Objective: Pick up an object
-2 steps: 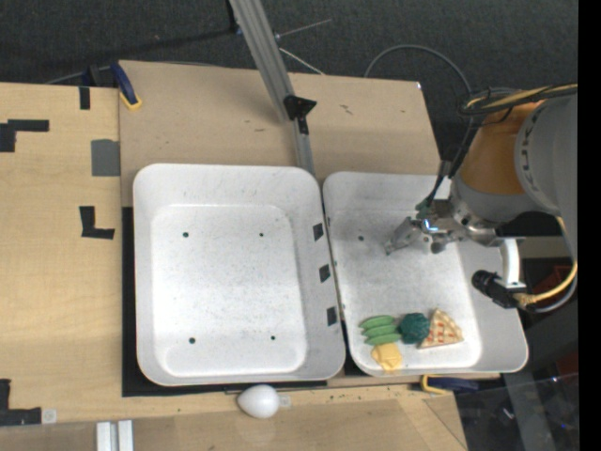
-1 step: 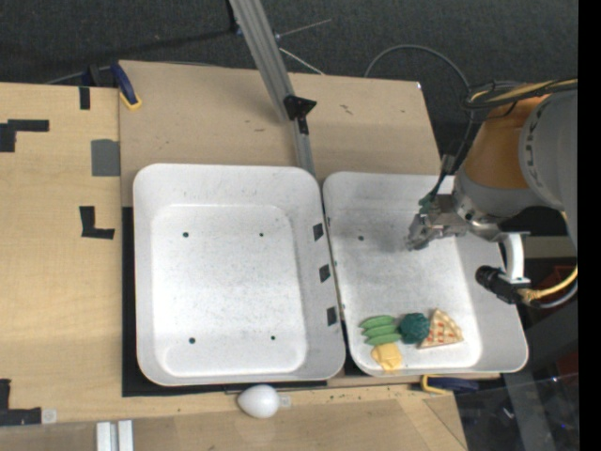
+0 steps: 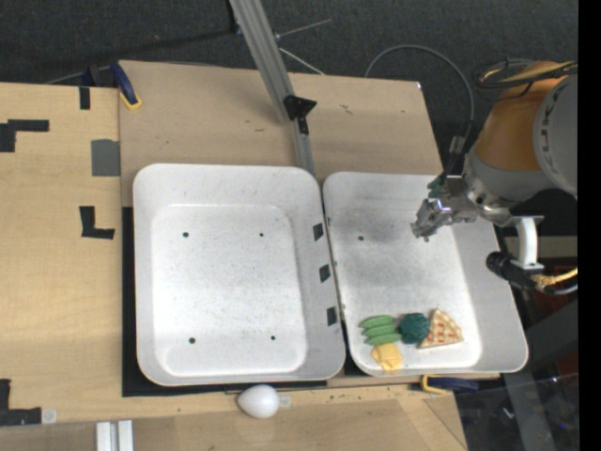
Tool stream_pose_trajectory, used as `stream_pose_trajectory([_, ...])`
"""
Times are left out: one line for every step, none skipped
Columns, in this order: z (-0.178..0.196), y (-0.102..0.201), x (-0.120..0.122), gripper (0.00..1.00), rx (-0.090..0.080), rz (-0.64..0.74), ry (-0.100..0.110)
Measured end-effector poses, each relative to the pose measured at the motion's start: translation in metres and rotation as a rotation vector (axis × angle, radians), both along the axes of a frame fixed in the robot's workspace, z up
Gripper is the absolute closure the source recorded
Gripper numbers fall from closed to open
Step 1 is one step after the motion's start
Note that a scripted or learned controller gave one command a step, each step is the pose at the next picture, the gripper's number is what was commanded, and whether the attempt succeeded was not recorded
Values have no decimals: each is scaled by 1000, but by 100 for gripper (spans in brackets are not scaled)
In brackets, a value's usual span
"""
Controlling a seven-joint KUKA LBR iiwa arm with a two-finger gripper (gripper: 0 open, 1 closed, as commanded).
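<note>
Now we see the arm (image 3: pixel 526 148) reaching in from the right, its gripper (image 3: pixel 427 222) hanging over the upper part of the right bin (image 3: pixel 394 271), well apart from the objects below. We cannot tell whether it is open or closed from this angle, and we see nothing caught in it. Down at the near end of that same bin sits a small cluster: a green pod-like piece (image 3: pixel 378 327), a dark green leafy piece (image 3: pixel 412 326) just beside it, a yellow piece (image 3: pixel 387 355) touching below, and a pizza-slice toy (image 3: pixel 441 330) at the right end. Beside it we have the left bin (image 3: pixel 225 271), and a white egg-shaped object (image 3: pixel 258 401) rests on the surface just below that bin's front rim.
</note>
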State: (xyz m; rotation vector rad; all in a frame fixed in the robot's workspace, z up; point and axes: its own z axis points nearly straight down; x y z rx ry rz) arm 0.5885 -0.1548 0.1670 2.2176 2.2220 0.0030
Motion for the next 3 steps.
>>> stream_pose_trajectory([62,-5,0,100,-1,-1,-2])
stream_pose_trajectory([62,-5,0,100,0,-1,4])
stream_pose_trajectory([51,44,-13,100,1,3,7])
